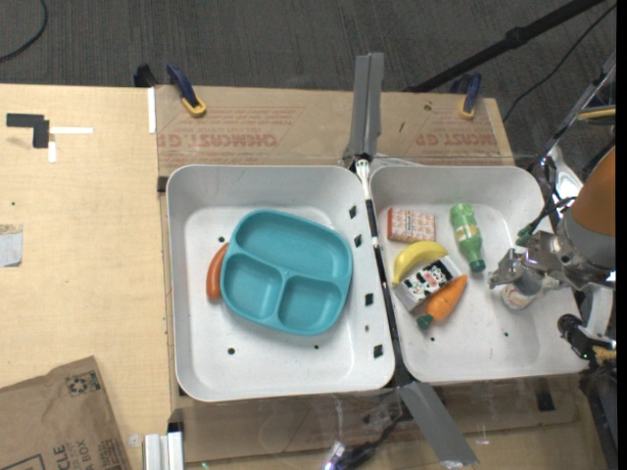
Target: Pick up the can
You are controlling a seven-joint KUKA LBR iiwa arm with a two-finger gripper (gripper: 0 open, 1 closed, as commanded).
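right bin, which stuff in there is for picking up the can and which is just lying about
For the job:
can, near the bin's right wall
gripper, right over the can

Just lying about:
green bottle
banana
carrot
red-and-white carton
small printed box

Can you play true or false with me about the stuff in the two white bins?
1. The teal plastic divided plate lies in the left white bin. True.
2. The yellow banana is in the left bin. False: it lies in the right white bin.
3. The green plastic bottle lies beside the banana. True.
4. The orange carrot sits on the plate. False: it rests against a small black-and-white box in the right bin.
5. The pincer hangs over the left bin. False: it is over the right bin.
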